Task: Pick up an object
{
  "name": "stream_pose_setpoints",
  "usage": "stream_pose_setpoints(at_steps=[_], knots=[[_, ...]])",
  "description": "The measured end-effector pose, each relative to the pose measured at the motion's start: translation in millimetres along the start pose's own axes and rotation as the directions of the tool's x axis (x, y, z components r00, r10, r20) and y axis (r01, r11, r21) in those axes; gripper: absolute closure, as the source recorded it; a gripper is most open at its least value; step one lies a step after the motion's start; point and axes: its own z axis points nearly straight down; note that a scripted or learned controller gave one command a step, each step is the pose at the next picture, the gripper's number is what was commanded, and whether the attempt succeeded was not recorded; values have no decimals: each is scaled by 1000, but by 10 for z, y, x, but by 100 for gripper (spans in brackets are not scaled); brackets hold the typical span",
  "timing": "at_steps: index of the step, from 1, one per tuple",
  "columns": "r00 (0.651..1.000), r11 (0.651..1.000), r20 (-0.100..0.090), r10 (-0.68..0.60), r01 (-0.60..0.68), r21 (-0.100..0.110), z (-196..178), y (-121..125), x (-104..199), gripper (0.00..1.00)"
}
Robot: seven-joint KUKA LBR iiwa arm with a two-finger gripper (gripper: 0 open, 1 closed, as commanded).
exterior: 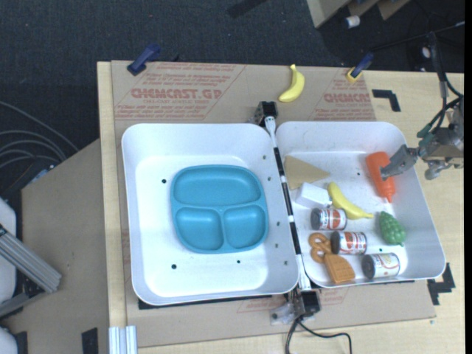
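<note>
My gripper [413, 167] hangs over the right rim of the right bin [335, 135], open, with nothing between its fingers. One grey finger [397, 162] reaches toward the top of an orange carrot [383, 177] lying just left of it. Further into the bin lie a yellow banana [348, 202], a white block [314, 194], a green broccoli-like piece [392, 228], three small cans [329, 218] [349, 242] [383, 264], a pretzel [318, 245] and a brown toast piece [341, 271].
The left bin [147, 271] holds a blue divided plate [218, 206]. A tan triangular card [303, 169] lies at the right bin's left side. A second banana [293, 85] rests on the cardboard behind the bins, near blue clamps [142, 60] [359, 68].
</note>
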Motion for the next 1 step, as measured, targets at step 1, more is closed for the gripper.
stream_pose_setpoints(at_steps=[1], knots=[[1000, 1000, -2, 1, -1, 4, 1223, 245, -43, 0]])
